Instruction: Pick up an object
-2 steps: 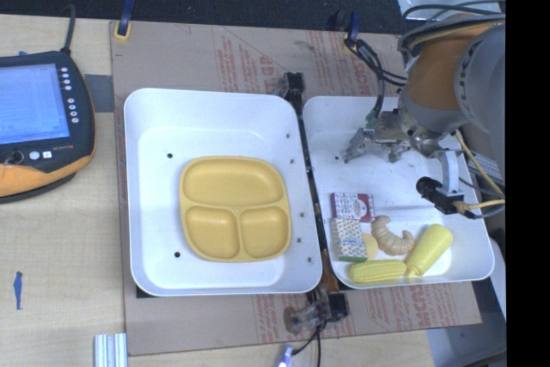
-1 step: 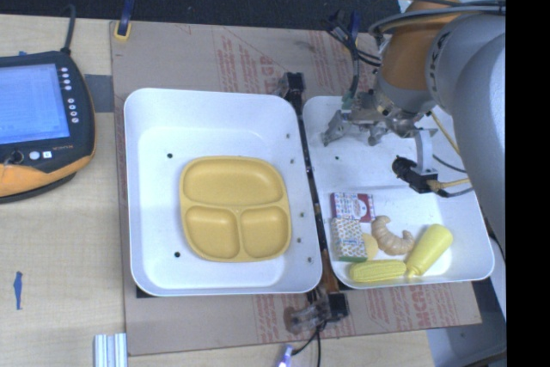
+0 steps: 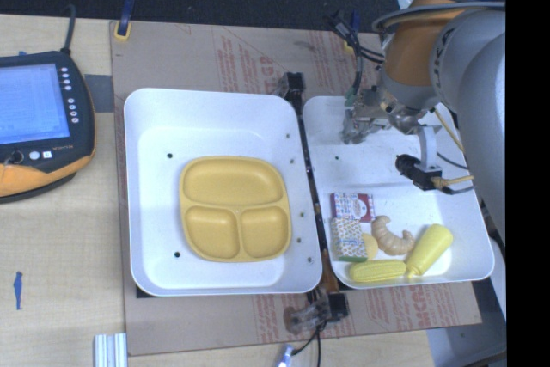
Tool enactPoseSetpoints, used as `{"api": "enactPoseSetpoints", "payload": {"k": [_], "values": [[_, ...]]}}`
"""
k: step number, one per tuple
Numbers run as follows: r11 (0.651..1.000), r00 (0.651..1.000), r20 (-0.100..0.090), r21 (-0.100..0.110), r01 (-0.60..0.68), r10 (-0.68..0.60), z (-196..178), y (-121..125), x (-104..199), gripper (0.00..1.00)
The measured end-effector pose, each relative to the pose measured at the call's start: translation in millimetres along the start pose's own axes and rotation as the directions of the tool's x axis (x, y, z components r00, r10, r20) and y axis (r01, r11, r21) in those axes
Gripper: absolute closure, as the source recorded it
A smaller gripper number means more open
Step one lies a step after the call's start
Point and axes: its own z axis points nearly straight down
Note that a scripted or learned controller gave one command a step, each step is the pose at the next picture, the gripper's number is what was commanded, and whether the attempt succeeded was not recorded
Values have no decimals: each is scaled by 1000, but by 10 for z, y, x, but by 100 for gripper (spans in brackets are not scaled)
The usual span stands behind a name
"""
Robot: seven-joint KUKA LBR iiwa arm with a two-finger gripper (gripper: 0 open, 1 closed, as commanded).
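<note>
The bench carries two shallow white bins side by side on a brown cardboard sheet (image 3: 223, 47). The left bin (image 3: 146, 185) holds a yellow divided plate (image 3: 234, 207) with three compartments, lying flat near the bin's middle. The right bin (image 3: 468, 223) holds a small group of things at its 6 o'clock part. A small snack packet (image 3: 350, 224) with a red and white top lies at about 7 o'clock in this bin, close to the wall between the bins. Just beside it, toward 3 o'clock, lies a pale curved toy piece (image 3: 393, 237), maybe a shrimp or a ginger root; I cannot tell which. A yellow toy corn cob (image 3: 378, 272) lies along the bin's near edge at 6 o'clock, and a second yellow toy corn cob (image 3: 429, 249) lies tilted at about 5 o'clock, its lower end touching the first one.

The arm (image 3: 455, 56) comes in from 3 o'clock, and the gripper (image 3: 359, 126) is over the right bin's 11 o'clock corner, well apart from the toys. I cannot tell how it is set, and nothing shows in it.

A teach pendant (image 3: 39, 120) with a lit blue screen lies on the bench at 9 o'clock, outside the bins.
</note>
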Motion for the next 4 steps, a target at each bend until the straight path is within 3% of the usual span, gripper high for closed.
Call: {"api": "enactPoseSetpoints", "payload": {"k": [1,2,3,4], "values": [[1000,1000,-1,-1,-2,2,-890,-1083,573,100],[1000,1000,-2,-1,-5,5,-890,-185,1260,100],[1000,1000,-1,-2,-8,8,-1307,-315,530,100],[1000,1000,0,0,-8,8,-1280,-719,145,100]]}}
